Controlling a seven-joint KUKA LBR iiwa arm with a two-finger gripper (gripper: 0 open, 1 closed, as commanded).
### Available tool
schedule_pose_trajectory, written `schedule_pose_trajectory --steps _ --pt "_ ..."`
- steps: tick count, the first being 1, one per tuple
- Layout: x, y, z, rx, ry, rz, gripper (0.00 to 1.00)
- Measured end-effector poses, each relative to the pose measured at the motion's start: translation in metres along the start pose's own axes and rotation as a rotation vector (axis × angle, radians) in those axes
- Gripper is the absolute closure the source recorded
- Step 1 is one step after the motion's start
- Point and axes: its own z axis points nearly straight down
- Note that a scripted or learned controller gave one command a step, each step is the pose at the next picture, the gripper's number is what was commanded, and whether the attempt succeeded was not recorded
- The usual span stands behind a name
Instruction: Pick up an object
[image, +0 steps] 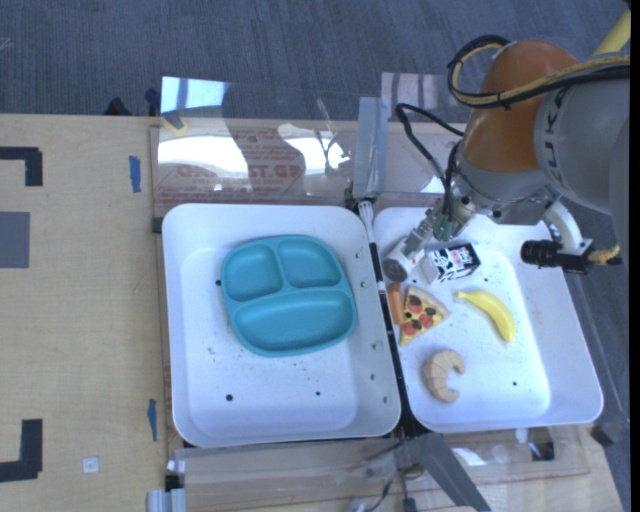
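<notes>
On your wooden bench (80, 330) sit two white bins. The right bin (560, 390) holds one banana (489, 312), one croissant (443, 375), one pizza slice (418, 313) and one small carton (455, 261). The gripper (418, 243) hangs beside the carton; you can't tell its finger spacing. The left bin (200, 400) holds one blue tray (288, 294).

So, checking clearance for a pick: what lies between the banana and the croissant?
Bare white bin floor; in the camera view, the banana and croissant lie apart.
</notes>
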Motion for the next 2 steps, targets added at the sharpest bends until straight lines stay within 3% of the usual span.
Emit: schedule_pose_trajectory --steps 1,2 --pt "0.041 -0.04 -0.022 0.006 0.006 -0.344 1.0" --pt "0.083 -0.033 -0.025 0.002 0.007 -0.907 1.0"
